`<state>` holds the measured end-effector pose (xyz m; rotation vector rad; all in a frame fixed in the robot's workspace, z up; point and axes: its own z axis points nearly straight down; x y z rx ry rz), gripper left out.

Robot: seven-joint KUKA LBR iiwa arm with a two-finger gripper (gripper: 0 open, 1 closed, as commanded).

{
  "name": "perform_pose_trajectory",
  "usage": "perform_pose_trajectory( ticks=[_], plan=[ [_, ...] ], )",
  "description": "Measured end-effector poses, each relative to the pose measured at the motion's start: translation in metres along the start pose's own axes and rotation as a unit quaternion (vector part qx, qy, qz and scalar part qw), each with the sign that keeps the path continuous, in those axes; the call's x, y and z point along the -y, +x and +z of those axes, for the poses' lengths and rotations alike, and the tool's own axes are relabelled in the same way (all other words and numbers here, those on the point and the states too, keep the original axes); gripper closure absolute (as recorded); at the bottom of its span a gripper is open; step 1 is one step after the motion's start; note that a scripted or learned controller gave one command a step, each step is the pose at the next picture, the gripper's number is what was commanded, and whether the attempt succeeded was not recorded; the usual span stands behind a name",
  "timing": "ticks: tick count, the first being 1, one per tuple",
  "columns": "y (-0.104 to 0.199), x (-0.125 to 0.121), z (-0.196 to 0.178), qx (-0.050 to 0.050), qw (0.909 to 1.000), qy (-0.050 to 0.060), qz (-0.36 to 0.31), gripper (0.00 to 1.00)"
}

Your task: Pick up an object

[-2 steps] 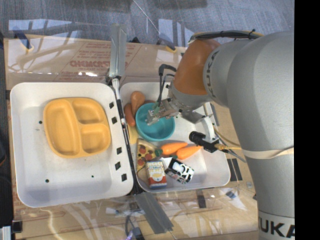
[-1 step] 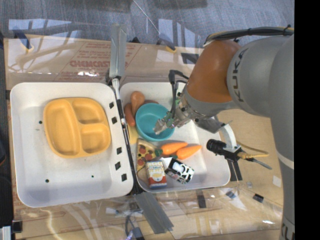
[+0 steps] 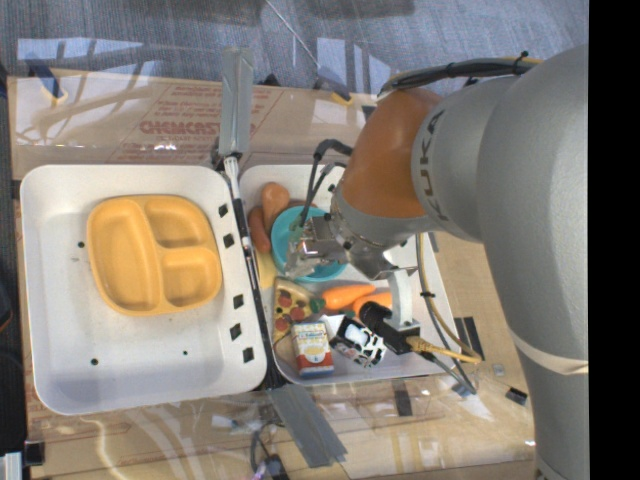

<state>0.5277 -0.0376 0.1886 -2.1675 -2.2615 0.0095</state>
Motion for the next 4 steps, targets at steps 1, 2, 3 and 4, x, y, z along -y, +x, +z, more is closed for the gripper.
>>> perform_pose_trajectory(
  ticks=[1,2,3,4],
  plan=[
    [0.000,-0.001,-0.007,0.000,1.0000,0.003,-0.002,1.00],
    [0.002,0.044,0.001,0.001,1.0000,-0.001,0.000,1.00],
    [-0.031,-0.003,0.000,0.002,0.9995,-0.002,0.032,1.00],
    [-0.013,0.033,0.000,0.001,0.9990,-0.001,0.044,1.00]
  ],
)
